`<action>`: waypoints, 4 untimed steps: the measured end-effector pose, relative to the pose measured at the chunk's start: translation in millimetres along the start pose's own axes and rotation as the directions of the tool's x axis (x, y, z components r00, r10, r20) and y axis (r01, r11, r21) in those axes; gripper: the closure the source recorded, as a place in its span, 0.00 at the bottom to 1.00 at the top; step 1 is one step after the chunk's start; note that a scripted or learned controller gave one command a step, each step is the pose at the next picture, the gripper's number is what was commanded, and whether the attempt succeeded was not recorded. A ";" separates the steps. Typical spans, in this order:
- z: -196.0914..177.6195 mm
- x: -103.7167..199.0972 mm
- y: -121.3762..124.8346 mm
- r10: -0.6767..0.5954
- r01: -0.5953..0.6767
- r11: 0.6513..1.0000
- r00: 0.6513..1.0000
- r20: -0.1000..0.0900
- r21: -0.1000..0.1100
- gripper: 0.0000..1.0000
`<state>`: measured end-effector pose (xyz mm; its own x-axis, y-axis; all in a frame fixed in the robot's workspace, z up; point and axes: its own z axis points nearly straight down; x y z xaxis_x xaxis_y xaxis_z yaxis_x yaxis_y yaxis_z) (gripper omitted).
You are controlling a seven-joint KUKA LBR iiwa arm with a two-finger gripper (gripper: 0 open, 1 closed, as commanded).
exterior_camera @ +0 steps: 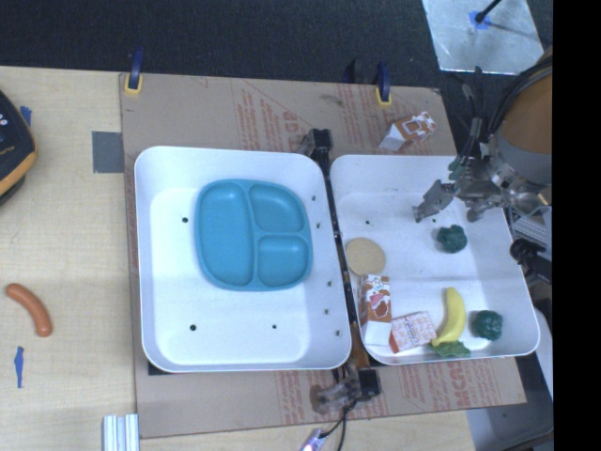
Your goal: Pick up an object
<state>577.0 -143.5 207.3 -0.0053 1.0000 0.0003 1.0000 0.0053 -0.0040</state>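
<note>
Two bins [150, 252]: left holds blue plate [254, 234]; pincer [453, 199] over right bin, fingers apart, gripping nothing, just above green broccoli [452, 239]; banana [452, 316] nearer

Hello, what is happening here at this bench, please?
A robot arm reaches in from the right, and its gripper hangs over the right bin, just above a dark green toy. Nothing is seen between its fingers. That bin also holds a banana, a round cookie and small packets. The left bin holds a blue divided plate.

Grey arm reaching in from right, gripper [454, 202] low — fingers spread
</note>
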 end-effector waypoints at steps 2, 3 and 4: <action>115.8 -67.6 25.3 -0.002 0.002 1.000 1.000 0.001 0.001 0.00; 104.7 -68.5 25.8 -0.004 0.004 1.000 1.000 0.001 0.002 1.00; 72.3 -6.4 20.5 -0.001 0.001 1.000 1.000 0.000 0.001 1.00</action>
<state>597.2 -149.8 134.9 -0.0065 1.0000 0.0004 1.0000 0.0065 -0.0046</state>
